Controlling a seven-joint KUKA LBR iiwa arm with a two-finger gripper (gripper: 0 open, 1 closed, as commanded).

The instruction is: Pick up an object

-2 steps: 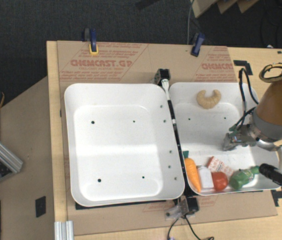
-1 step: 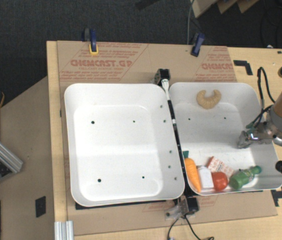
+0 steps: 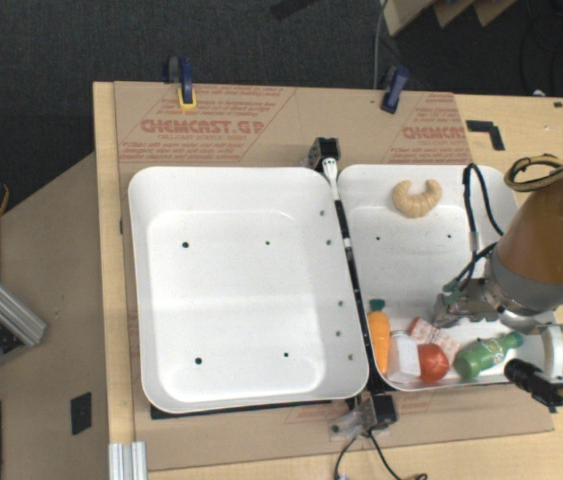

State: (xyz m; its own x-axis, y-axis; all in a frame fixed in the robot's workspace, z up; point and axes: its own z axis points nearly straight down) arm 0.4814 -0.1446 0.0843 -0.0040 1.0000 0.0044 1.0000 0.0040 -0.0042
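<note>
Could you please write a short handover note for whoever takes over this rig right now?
Claw: low in the right bin, just above the cluster at its near edge; no object seen held.
Objects, all in the right bin: croissant at the far end; carrot against the near-left wall; red tomato-like item and green bottle along the near edge.
Done: nothing lifted yet.
Left: grasp one object and raise it out of the bin.
</note>
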